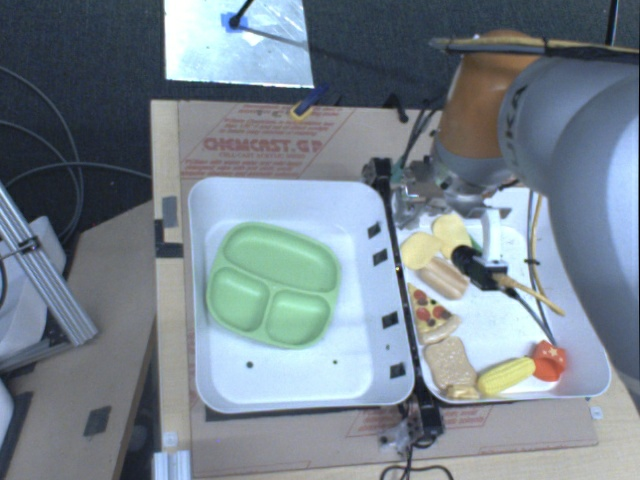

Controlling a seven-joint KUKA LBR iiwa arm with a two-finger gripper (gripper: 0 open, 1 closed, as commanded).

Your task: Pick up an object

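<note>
Camera view: the right bin [492, 330] holds seven toy foods. One tan sausage [446, 280] lies mid-bin. Two yellow pieces [416, 251] touch its far side, one pizza slice [432, 315] lies just nearer than it, and one brown cracker [450, 362] nearer still. One yellow corn [505, 374] and one red tomato [548, 360] lie to its near right. One green three-part plate [272, 284] sits left of it in the left bin [300, 194]. The gripper [416, 206] hangs just beyond the sausage; spread or closed, I cannot tell
</note>
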